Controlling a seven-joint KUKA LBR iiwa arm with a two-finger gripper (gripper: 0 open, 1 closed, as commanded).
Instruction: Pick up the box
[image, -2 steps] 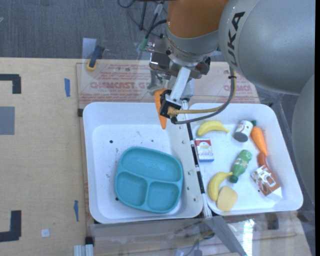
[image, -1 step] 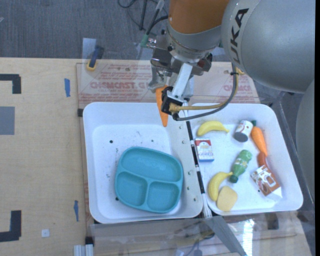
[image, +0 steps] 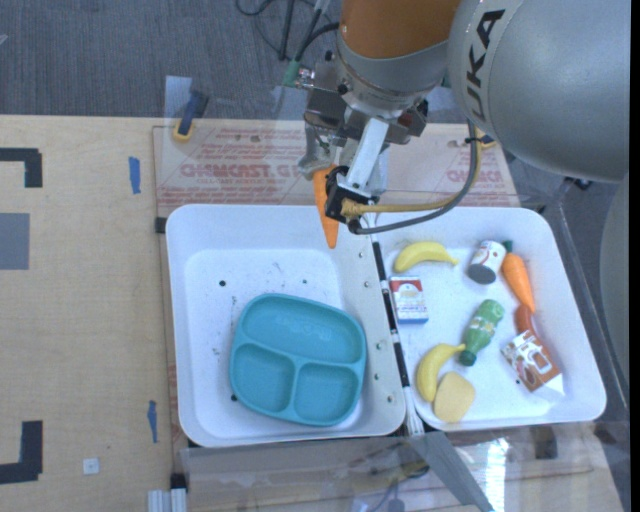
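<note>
Arm: you see it reach in from the upper right, orange band at the top edge, wrist angled down and to the left.
Gripper (image: 325, 172): it hangs over the far rim, where the left bin (image: 190, 300) meets the right bin (image: 560, 290).
Grip: you cannot tell whether it is clenched or released. An orange carrot (image: 329, 218) hangs point-down right against it.
Box (image: 408, 300): red and white, lying in the right bin just beside the divider, below a banana (image: 425, 255) and apart from the gripper.
Left bin: holds a teal divided plate (image: 297, 358).
</note>
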